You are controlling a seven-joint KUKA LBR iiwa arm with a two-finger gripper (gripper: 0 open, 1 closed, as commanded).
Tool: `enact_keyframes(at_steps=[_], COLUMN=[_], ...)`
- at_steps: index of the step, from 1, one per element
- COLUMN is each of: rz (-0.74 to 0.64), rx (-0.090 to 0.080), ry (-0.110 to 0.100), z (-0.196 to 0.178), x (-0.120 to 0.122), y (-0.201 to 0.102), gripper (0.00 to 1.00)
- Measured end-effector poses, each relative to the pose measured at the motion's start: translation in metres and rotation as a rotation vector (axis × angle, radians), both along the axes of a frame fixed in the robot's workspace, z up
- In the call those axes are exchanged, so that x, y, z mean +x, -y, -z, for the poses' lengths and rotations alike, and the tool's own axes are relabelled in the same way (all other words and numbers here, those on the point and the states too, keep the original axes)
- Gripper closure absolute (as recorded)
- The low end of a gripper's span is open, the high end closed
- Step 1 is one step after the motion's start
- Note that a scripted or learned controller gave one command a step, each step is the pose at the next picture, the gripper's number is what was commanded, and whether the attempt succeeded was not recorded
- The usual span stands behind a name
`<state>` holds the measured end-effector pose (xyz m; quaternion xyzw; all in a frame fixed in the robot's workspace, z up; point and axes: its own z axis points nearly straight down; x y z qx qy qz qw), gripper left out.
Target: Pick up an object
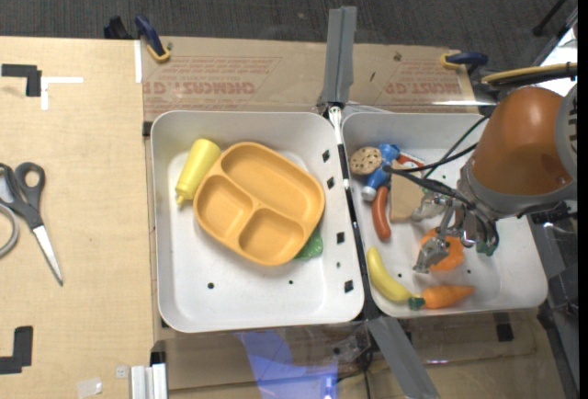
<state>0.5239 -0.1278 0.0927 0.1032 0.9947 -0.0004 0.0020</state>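
The gripper point(439, 252) is down in the right bin point(514, 291), right on an orange piece point(447, 257) near the front edge, probably its target. Can't tell if it's actually pinching it. A carrot point(446, 296) and banana point(387, 276) sit along the front wall; the sectioned tray point(259, 201) stays in the left bin point(184, 287).

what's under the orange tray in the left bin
A green thing pokes out beneath the orange tray at its lower right edge; the rest is covered. A yellow bottle lies beside its upper left.
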Motion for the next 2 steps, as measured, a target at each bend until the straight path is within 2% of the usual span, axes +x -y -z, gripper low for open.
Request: enact_keyframes(at_steps=[1, 2], rz=[-0.016, -0.017], rx=[0.001, 0.0], ry=[-0.003, 0.001], z=[0.0007, -0.0088], x=[-0.0074, -0.0062], y=[0.0014, 0.0011], gripper=[0.0, 1.0])
